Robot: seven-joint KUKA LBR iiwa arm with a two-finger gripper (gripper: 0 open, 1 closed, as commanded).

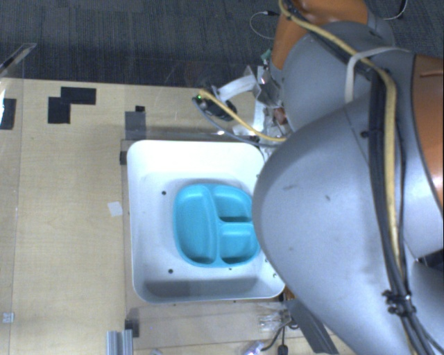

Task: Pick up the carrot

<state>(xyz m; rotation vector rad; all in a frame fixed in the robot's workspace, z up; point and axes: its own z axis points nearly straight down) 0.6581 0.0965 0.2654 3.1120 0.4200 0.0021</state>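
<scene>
My grey arm (347,194) bulks across the right half of the camera view and hides the right bin. Its orange band (319,17) is at the top edge. Below the band, the wrist and gripper (267,93) hang just past the far right corner of the left white bin (149,208), partly hidden by the arm and by cables. A small reddish patch (279,118) shows beside the gripper, too small to identify.
A light blue divided tray (211,225) lies in the middle of the left bin. A yellow cable (236,121) loops over the bin's far rim. Black markers (69,102) sit on the tan bench at the far left.
</scene>
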